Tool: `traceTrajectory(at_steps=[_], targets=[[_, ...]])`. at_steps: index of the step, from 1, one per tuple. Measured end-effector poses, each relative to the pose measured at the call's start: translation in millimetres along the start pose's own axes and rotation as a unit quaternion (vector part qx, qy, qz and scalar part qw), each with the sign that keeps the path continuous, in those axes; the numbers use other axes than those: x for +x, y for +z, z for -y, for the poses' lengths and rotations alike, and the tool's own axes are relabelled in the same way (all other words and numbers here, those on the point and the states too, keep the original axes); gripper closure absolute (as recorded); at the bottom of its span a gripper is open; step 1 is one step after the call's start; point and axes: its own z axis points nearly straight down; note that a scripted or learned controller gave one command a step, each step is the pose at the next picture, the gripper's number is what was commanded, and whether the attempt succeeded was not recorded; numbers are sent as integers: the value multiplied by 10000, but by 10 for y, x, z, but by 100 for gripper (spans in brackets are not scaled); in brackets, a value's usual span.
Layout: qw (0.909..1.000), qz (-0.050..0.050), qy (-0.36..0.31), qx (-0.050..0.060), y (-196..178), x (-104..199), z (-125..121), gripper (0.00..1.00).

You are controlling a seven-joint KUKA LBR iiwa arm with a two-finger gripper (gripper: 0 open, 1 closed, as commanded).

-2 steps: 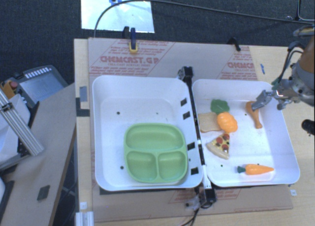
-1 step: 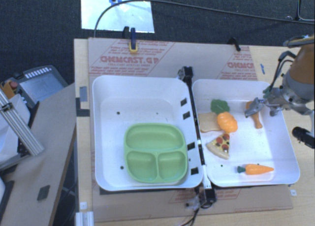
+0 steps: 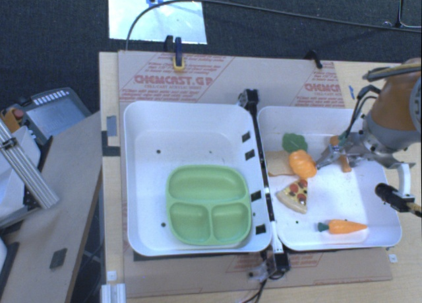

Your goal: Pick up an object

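From the overhead camera I see my gripper point(image 3: 331, 155) low in the right bin point(image 3: 369, 235), its fingers spread narrowly with nothing between them. The orange toy point(image 3: 302, 162) sits just off the fingertips, away from the arm, with the green leafy piece point(image 3: 294, 142) beyond it. The pizza slice point(image 3: 294, 195) and carrot point(image 3: 343, 227) lie nearer the bin's front edge; the green divided plate point(image 3: 208, 204) rests in the left bin point(image 3: 145, 163).

The desk point(image 3: 109, 163) carries a printed cardboard sheet point(image 3: 198, 77) reaching toward its far edge; two white bins sit side by side on it, the left bin point(image 3: 142, 163) and the right bin point(image 3: 376, 226), touching.
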Motion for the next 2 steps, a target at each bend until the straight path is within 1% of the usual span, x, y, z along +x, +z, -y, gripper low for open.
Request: traceTrajectory(at_steps=[1,2], targets=[[10000,9,-1,-29,-135,-7,-17,100],[10000,7,-13,-33,-630,62,29,100]])
